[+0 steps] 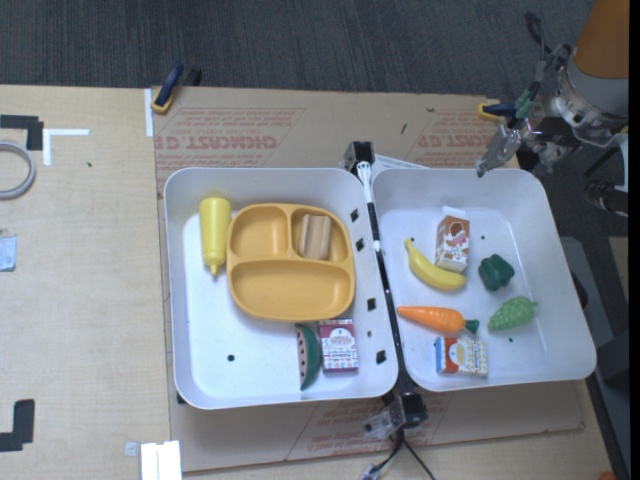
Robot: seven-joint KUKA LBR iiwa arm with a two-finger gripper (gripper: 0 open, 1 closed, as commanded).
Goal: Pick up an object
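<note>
Objects for picking lie in the right bin [560, 268]: banana [434, 269], carrot [434, 318], two small cartons, green pepper [495, 271]. A yellow divided plate [290, 264] sits in the left bin [190, 298]. The hand [497, 154] hovers above the right bin's far rim, holding nothing; whether it is apart, I cannot tell.

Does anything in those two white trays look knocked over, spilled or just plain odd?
Nothing looks spilled or broken. The toy food lies loose, with no order. In the left bin, the watermelon slice lies at the front, beside a small red carton. In the right bin, the carton by the carrot lies on its side.
</note>
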